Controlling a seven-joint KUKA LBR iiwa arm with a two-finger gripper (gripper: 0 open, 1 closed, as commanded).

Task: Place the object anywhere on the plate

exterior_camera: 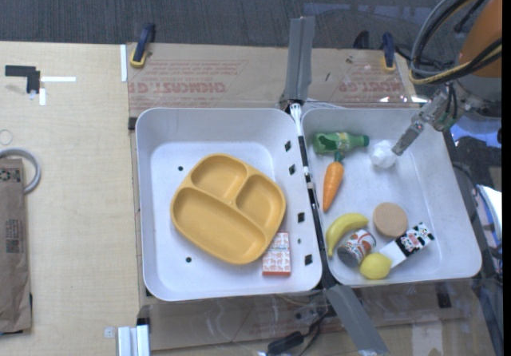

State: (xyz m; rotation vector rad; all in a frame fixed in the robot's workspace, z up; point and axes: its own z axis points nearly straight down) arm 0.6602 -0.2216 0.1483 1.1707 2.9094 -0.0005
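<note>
The claw [397,148] reaches into the right white bin [459,187] from the upper right, its tip touching a small white crumpled object [383,156] lying by the green bottle [339,141]. Whether it is clenched or released I cannot tell. The yellow divided plate [228,207] sits in the left white bin [152,187], well apart.

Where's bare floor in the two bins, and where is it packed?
Left bin: open floor behind and left of the yellow plate; the small carton crowds its near-right edge. Right bin: bare strip along the right wall, beside the carrot. Packed near corner: banana, can, lemon, round biscuit. The tool hangs over the back.
</note>
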